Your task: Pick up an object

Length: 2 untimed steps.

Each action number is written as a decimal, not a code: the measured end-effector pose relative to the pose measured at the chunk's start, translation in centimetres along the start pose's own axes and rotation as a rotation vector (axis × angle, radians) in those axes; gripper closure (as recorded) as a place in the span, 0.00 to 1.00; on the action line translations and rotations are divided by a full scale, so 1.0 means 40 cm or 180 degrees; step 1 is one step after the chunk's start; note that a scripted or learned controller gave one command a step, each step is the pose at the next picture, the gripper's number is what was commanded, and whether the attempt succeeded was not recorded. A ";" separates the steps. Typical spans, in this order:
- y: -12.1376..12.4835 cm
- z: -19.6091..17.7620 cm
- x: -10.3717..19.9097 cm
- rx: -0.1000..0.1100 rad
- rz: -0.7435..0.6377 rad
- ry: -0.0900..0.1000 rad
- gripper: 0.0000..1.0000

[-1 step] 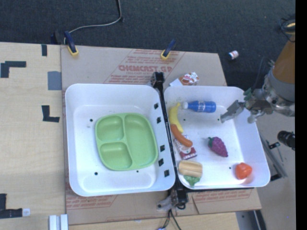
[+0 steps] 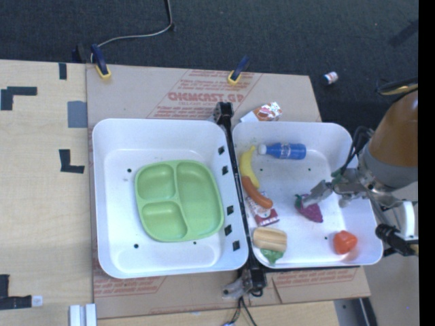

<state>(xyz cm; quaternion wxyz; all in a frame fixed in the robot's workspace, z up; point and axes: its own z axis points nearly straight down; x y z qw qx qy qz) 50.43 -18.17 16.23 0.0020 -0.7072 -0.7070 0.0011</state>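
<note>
My gripper (image 2: 310,200) reaches in from the right and hangs low over the right bin (image 2: 319,133), directly above a purple toy (image 2: 313,212). Whether it touches the toy is unclear. Other objects in that bin: a blue bottle (image 2: 284,151) lying at the back, a yellow banana (image 2: 248,167) along the left wall, a hot dog (image 2: 257,195), a red-and-white packet (image 2: 266,216), a sandwich (image 2: 270,240) at the front left, and a red tomato (image 2: 344,242) at the front right.
The left bin (image 2: 112,182) holds a green divided tray (image 2: 179,200). A small red-and-white wrapper (image 2: 269,111) lies on the cardboard behind the right bin. Yellow clamps (image 2: 238,71) hold the cardboard at the back edge.
</note>
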 end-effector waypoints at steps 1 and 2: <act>0.019 0.190 0.038 -0.0020 0.0000 -0.0006 0.00; 0.021 0.164 0.036 -0.0030 0.0002 -0.0016 1.00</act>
